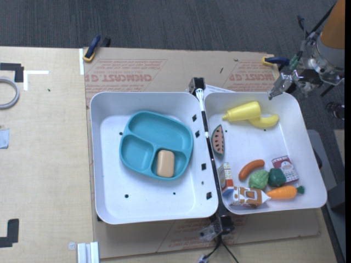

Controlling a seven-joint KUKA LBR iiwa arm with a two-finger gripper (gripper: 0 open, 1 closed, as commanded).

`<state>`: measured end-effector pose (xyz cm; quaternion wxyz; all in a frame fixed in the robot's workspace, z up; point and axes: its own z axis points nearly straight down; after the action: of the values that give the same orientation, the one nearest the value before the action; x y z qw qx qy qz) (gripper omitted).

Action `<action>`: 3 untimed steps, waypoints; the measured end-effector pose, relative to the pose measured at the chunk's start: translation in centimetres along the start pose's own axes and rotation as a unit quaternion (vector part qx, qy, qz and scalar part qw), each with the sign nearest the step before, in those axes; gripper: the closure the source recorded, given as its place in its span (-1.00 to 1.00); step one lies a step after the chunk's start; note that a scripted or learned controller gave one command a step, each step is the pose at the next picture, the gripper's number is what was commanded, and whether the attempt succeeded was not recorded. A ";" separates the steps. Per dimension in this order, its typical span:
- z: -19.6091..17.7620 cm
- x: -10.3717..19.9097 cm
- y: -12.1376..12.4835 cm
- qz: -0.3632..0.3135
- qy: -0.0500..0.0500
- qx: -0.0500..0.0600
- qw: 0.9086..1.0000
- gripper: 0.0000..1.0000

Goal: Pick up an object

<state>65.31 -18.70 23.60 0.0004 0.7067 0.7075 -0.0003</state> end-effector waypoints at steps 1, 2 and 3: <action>14.1 4.4 0.0 0.017 0.000 0.005 1.000 -1.00; 12.9 4.0 0.0 0.018 -0.003 0.004 1.000 1.00; 13.0 4.0 -0.1 0.018 -0.003 0.007 1.000 -1.00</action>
<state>65.21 -14.75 10.58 -0.0022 0.7190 0.6950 -0.0071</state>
